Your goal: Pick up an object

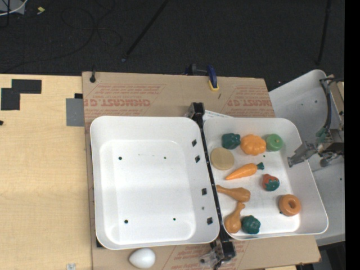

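The right bin (pixel 306 221) holds several toy foods: a dark green piece (pixel 230 140), an orange pepper (pixel 253 144), a green apple (pixel 274 142), a tan disc (pixel 222 160), a carrot (pixel 244 171), a small red piece (pixel 270 182), a brown donut (pixel 289 205), two tan drumstick shapes (pixel 235 193) (pixel 233 218) and another dark green piece (pixel 251 225). My gripper (pixel 304 154) hangs at the bin's right rim, right of the apple and the carrot and apart from every object. Nothing shows in its grasp.
The left bin (pixel 107 134) sits beside the right one, with a black divider strip (pixel 205 173) between them. A white egg (pixel 142 257) lies on the cardboard in front of the left bin. A blue clamp (pixel 212 77) grips the board's far edge.
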Robot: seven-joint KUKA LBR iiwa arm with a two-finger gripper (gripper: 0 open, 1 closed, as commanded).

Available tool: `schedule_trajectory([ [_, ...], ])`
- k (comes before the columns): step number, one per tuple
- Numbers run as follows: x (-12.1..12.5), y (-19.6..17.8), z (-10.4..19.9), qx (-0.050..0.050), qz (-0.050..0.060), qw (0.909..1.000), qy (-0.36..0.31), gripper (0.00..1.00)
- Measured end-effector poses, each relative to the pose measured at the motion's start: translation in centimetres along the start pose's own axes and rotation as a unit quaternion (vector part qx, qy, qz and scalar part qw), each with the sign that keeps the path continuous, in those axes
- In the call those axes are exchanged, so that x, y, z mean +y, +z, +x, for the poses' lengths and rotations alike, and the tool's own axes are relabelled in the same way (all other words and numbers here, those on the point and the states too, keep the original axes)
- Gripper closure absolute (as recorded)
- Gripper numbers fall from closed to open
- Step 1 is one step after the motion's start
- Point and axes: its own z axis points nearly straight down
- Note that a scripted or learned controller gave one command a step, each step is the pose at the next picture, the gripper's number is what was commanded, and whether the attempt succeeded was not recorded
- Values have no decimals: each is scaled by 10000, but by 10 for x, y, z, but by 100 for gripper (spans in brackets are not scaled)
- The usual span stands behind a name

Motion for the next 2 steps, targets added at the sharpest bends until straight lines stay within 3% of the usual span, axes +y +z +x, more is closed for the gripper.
schedule_trajectory([
  [1, 0, -10, -1, 4, 8, 10000, -7, 100],
  [2, 105, -2, 13, -3, -20, 10000, -22, 100],
])
